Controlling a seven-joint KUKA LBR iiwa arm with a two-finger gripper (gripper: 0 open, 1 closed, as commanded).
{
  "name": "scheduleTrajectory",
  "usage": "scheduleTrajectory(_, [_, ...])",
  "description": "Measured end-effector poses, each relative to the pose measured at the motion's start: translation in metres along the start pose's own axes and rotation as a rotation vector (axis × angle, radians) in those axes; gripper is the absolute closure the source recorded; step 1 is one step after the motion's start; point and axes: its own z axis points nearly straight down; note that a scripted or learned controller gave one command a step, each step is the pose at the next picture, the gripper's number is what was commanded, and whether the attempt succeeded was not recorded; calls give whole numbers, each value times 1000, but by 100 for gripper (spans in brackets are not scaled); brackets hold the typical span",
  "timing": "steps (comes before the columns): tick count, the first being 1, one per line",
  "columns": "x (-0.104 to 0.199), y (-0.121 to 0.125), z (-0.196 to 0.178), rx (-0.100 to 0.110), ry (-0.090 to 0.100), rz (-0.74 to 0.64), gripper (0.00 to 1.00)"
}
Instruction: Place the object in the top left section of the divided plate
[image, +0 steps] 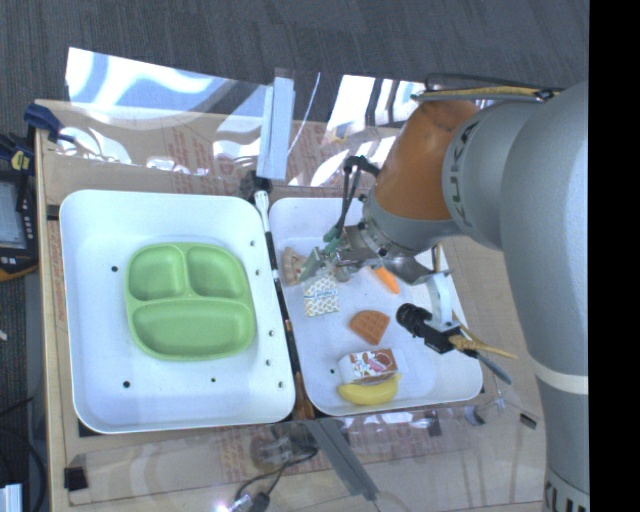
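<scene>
Nearest, a banana (368, 391) lies by the right bin (455, 385) front rim. The green divided plate (190, 300) sits centred in the left bin (90, 390), margins around. Beyond, the end effector (335, 262) hovers over a checkered object (320, 296); grip indiscernible

A wooden bench (45, 300) stands on dark grey carpet (150, 40), its clear back panel (180, 100) catching bright window glare.
</scene>
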Motion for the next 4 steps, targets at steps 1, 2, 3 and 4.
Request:
scheduleTrajectory(1, [57,40,0,-1,0,-42,100])
scheduleTrajectory(2, [118,111,1,1,0,-22,100])
scheduleTrajectory(3, [231,126,52,2,0,-76,100])
scheduleTrajectory(4, [230,126,52,1,-1,-76,0])
